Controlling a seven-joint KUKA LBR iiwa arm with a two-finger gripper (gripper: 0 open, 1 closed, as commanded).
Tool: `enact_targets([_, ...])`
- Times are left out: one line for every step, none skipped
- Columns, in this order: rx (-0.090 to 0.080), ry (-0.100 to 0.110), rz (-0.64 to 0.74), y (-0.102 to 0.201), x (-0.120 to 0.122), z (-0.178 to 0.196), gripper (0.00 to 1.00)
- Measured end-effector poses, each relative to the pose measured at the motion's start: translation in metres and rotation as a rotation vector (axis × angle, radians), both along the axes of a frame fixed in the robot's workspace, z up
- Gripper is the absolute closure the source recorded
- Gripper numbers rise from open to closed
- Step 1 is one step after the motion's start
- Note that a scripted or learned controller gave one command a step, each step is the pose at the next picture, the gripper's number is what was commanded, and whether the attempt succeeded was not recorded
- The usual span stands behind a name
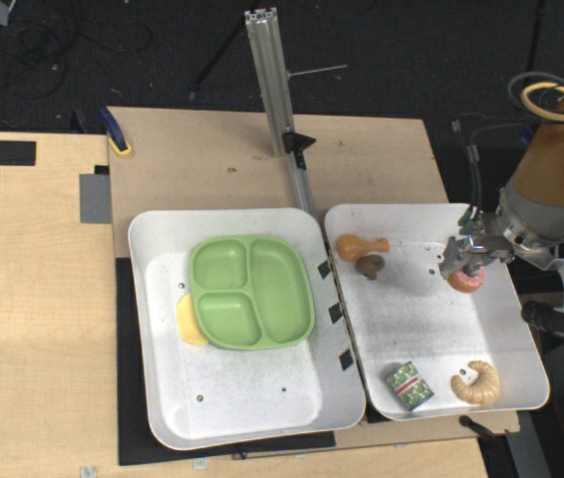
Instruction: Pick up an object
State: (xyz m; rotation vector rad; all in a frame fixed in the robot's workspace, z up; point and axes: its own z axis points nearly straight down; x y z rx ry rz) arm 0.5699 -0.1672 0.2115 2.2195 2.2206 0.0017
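My gripper (464,259) hangs low over the right side of the right bin (412,307). It sits directly over a pink, doughnut-like object (467,281) that peeks out below it. In the same bin lie an orange drumstick-shaped toy (360,246) with a brown lump (370,265) beside it at the back left. A green box (408,384) and a tan croissant (477,382) rest at the front. Whether anything sits between the gripper's tips is hidden by the gripper body.
The left bin (162,366) holds a green divided plate (251,292) lying over a yellow object (190,322). A metal post (275,98) rises behind the bins. Black clips (334,312) sit along the seam between the two bins.
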Motion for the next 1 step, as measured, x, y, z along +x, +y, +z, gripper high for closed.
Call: enact_targets([-0.001, -0.003, 0.000, -0.0063, 0.0014, 0.0624, 1.00])
